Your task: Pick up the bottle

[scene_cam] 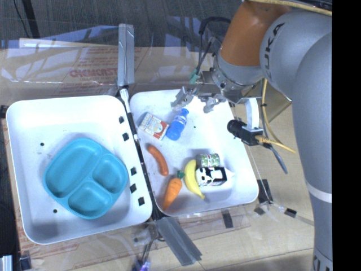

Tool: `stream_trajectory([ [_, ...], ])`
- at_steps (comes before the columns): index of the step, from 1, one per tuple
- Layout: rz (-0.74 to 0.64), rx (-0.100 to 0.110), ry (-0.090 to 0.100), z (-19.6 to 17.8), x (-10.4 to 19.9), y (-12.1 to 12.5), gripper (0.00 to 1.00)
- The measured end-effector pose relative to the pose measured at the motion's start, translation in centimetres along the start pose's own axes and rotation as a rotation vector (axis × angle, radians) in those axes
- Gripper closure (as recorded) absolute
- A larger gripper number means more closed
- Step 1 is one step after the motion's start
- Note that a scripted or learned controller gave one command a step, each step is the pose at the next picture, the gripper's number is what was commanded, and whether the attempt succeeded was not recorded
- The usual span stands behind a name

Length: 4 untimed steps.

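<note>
Arm poised over the right bin (243, 192).
The claw (196, 99) hangs spread open and holding nothing at the bin's far side; the blue bottle (176, 124) lies just near of it, beside a small carton (153, 125).

Carton (212, 175) label perhaps unreadable, partly behind banana (193, 179).
</note>
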<state>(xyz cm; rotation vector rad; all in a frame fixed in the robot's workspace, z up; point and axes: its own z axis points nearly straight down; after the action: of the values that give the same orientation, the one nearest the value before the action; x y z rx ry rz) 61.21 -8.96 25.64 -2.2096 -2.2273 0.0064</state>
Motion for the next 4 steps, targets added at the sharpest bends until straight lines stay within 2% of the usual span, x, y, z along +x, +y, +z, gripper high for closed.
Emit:
stream_trajectory([
  [1, -0.221, 0.0, 0.0, 12.0, -3.1, 4.4, 0.0],
  [2, -0.225, 0.0, -0.001, 10.9, -3.0, 4.5, 1.0],
  [3, -0.225, 0.0, -0.001, 10.9, -3.1, 4.5, 0.0],
  [4, -0.322, -0.015, -0.001, 15.7, -5.5, 4.9, 0.0],
])
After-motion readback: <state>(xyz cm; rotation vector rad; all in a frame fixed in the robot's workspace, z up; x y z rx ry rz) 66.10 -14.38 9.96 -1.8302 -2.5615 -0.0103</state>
